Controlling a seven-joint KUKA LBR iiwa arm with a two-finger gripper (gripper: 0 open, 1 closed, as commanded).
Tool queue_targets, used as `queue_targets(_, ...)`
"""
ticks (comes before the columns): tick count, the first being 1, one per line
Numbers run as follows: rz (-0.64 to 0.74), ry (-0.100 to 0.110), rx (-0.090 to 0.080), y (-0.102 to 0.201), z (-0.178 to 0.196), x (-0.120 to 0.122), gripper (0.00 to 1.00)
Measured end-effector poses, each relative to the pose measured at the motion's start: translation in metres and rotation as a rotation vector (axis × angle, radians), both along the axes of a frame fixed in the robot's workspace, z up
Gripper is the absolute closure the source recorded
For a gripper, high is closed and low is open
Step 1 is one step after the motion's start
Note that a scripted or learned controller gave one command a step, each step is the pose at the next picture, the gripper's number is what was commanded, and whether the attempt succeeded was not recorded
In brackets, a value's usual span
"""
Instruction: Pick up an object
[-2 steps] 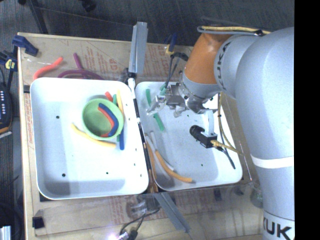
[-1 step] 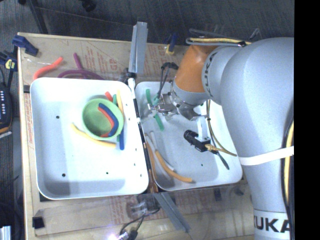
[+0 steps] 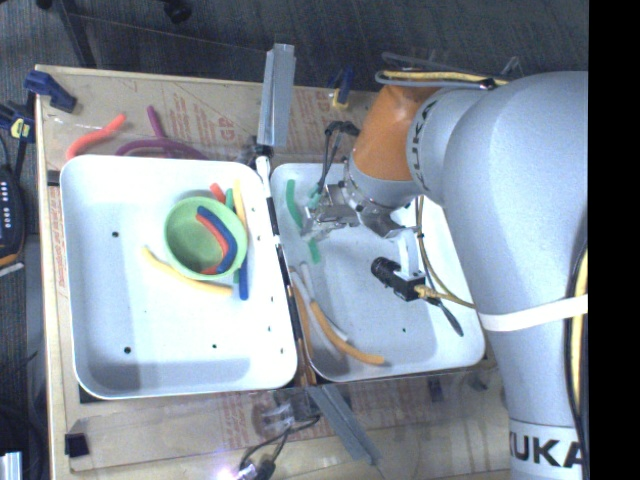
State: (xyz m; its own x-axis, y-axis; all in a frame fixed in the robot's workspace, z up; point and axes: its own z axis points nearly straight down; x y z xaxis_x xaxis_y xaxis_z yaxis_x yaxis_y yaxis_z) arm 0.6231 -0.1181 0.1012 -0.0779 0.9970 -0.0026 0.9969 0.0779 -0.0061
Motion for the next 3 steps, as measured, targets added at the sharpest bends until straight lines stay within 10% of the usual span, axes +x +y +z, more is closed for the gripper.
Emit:
queue_targets(1, 0.001, -0.001, 0.000, 0.000, 0.000, 0.000, 0.00)
queue_targets(2, 0.007, -0.012, -0.011, 0.005, -0.006, -0.042, 0.00)
queue_targets(3, 0.017, -0.006, -0.007, 0.008, 0.003, -0.042, 1.00)
